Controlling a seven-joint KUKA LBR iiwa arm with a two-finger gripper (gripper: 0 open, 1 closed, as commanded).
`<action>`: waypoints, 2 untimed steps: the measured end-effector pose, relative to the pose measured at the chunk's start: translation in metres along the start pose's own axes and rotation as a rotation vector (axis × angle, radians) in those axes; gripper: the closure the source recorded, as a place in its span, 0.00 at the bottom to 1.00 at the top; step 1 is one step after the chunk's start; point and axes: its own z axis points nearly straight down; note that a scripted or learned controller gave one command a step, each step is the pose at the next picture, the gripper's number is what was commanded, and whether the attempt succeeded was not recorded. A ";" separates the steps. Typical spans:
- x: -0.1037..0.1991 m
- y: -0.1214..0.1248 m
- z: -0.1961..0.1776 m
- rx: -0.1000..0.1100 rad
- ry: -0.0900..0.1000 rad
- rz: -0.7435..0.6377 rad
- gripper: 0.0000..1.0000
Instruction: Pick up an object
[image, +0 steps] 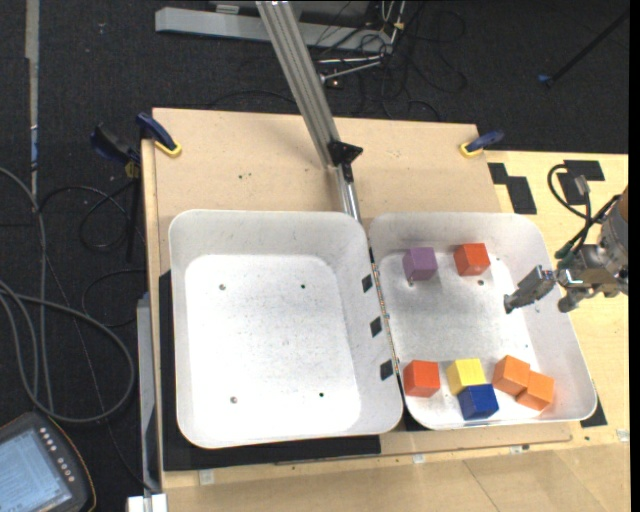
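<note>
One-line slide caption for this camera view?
Gripper hovers over right bin holding seven blocks.

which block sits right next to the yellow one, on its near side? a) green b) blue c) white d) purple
b: the blue block sits right against the yellow block on its near side, in the right bin; the purple block lies apart, toward the far end of that bin.
</note>
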 end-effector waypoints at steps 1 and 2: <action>0.000 0.001 -0.002 -0.003 -0.001 0.001 0.00; -0.004 0.005 0.044 0.001 0.000 0.003 0.00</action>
